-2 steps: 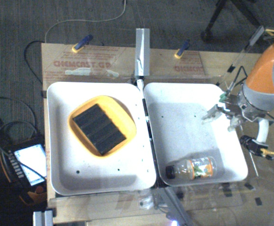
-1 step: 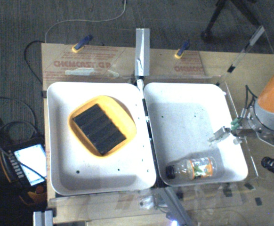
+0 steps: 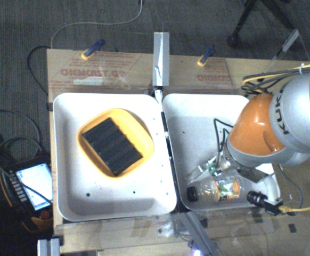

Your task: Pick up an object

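Nearest me, the clear plastic bottle with a dark cap (image 3: pixel 214 190) lies on its side against the near wall of the right white bin (image 3: pixel 197 116). My gripper (image 3: pixel 214 167) sits just above the bottle; I cannot tell its state. Beyond that bin, the left white bin (image 3: pixel 70 143) holds a yellow dish with a black ridged insert (image 3: pixel 114 142). I judge the round bottle may roll away against the wall.

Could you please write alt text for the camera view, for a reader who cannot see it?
A grey and orange robot arm reaches from the right into the right white bin, above a clear plastic bottle lying on its side near the bin's front edge. The left white bin holds a yellow dish with a black ridged block in it.
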`<state>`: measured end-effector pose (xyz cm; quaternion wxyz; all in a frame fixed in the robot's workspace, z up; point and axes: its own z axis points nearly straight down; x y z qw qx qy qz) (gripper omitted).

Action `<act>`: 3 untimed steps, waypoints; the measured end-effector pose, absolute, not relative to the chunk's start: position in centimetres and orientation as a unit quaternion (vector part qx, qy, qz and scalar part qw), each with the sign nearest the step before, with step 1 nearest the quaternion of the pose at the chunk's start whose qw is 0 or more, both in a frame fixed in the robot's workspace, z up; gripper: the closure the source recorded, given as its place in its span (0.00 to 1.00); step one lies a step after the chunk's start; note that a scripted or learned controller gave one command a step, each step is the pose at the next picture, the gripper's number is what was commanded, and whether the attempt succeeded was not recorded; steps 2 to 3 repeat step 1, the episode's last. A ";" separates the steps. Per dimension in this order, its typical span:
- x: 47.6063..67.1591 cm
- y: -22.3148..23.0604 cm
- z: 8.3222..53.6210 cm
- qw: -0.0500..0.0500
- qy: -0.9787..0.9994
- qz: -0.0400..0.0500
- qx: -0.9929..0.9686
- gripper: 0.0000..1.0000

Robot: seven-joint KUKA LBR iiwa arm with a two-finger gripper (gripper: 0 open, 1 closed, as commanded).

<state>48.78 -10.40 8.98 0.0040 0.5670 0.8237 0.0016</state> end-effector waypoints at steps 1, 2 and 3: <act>50.4 -14.9 11.0 -0.001 0.727 -0.002 0.687 0.00; 50.4 -14.9 11.0 -0.001 0.727 -0.002 0.687 0.00; 50.4 -14.9 11.0 -0.001 0.727 -0.002 0.687 0.00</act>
